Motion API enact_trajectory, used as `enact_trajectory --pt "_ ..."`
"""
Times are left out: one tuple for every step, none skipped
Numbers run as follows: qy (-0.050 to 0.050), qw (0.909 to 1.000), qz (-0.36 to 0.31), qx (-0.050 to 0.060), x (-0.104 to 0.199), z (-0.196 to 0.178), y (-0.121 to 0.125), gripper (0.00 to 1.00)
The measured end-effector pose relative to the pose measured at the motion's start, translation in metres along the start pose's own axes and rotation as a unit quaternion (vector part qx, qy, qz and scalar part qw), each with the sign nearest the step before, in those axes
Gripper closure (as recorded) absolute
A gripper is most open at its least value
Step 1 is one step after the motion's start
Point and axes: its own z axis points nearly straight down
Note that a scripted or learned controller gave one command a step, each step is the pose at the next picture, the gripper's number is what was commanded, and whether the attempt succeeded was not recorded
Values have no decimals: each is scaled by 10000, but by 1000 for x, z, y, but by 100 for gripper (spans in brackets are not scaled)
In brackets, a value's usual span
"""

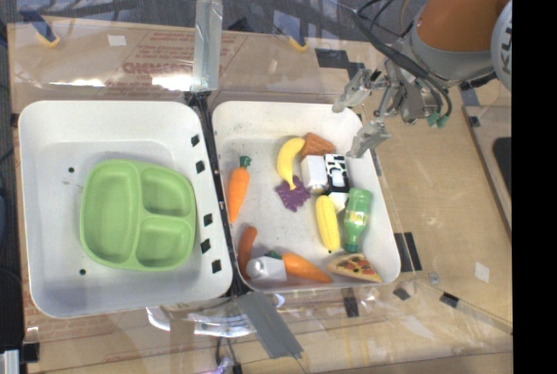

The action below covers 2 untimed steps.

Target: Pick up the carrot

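Observation:
A carrot (237, 191) with a green top lies along the left wall of the right bin (261, 116). A second orange carrot (302, 267) rests near that bin's front edge, and a short reddish-orange piece (246, 241) lies between the two. My gripper (359, 118) hangs over the bin's far right corner, well right of the carrots. It is open, with nothing between its fingers (369, 140).
A banana (289, 159), purple grapes (293, 195), corn (327, 223), a green bottle (356, 218), a pizza slice (356, 267), a black-and-white box (335, 171) and a white can (265, 270) crowd the right bin. The left bin (52, 137) holds a green divided plate (137, 214).

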Motion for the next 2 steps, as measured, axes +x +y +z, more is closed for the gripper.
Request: enact_trajectory --pt "34 9999 165 -18 48 86 35 0" --pt "41 9967 813 -20 77 170 65 0"
